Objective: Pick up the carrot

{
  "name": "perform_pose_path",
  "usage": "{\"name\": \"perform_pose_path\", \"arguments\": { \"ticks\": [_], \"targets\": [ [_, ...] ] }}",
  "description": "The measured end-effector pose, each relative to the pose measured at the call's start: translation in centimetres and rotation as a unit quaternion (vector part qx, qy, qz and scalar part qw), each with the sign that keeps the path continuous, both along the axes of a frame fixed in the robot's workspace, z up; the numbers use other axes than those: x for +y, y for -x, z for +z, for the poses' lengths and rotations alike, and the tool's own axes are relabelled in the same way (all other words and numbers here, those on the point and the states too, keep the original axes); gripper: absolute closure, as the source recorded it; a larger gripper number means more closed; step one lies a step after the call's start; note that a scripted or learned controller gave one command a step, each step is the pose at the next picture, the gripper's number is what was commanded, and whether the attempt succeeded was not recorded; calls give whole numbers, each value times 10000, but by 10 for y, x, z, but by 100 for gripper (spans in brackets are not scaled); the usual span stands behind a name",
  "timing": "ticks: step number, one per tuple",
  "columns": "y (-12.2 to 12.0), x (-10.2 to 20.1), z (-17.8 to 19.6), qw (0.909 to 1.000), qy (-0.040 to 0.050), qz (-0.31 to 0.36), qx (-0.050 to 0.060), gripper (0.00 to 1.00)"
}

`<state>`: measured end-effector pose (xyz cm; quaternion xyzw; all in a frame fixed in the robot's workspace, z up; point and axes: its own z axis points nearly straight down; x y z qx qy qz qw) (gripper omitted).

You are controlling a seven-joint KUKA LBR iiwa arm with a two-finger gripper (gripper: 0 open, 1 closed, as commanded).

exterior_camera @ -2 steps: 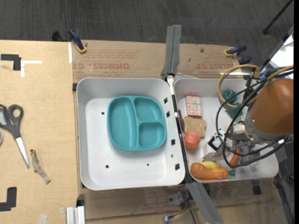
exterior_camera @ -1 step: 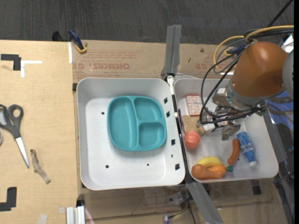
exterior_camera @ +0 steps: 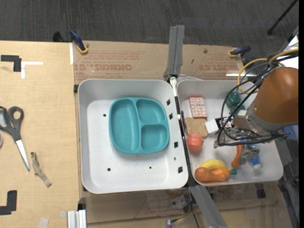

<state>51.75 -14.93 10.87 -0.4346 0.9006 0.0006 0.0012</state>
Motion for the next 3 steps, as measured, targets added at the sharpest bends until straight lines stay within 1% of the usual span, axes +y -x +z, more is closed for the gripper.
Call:
{"name": "perform_pose_path", "arguments": {
  "ticks": [1,2,3],
  "targets": [
    [37,19,-17,9919,1,1267,4,0],
    [39,39,-17,9905,3,1378,-7,0],
    [38,32,-16,9299,9,3677,-20,0]
  ]
}}
